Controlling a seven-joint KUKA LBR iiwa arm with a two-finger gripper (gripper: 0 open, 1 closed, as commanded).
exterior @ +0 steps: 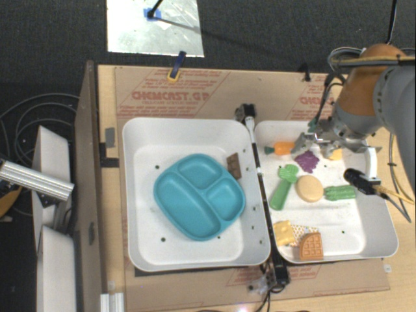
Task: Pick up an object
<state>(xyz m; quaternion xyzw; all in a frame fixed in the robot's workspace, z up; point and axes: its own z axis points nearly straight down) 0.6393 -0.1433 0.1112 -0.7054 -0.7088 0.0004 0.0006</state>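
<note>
Dark carpet surrounds a brown cardboard-covered bench [195, 90], and two shallow white bins sit on it side by side. A shiny metal sheet [155, 17] lies on the floor behind the bench.

At the left bin [140, 142] a teal divided tray [198, 195] lies tilted near the middle, and a small brown block [234, 166] rests just beside the tray's upper right corner.

At the right bin [377, 236] several toy foods are spread. A purple piece [307, 160] lies near the back, with a small orange piece [283, 148] to its left. A green long item [281, 187] lies slanted near the divider, and a beige round bun [310, 188] is just beside it. A green pickle-like piece [340, 192] lies to the right of the bun. At the front of the bin there are a yellow lumpy piece [283, 231] and a brown waffle [311, 246], close to each other.

From the right the arm [377, 90] comes in, grey with an orange band, and it bends down over the back part of the right bin. Its gripper [323, 138] hangs low just above and behind the purple piece, near a small yellow piece [335, 153]. I cannot tell if the claw is apart or together, because the wrist hides it. No object is seen held by it.
</note>
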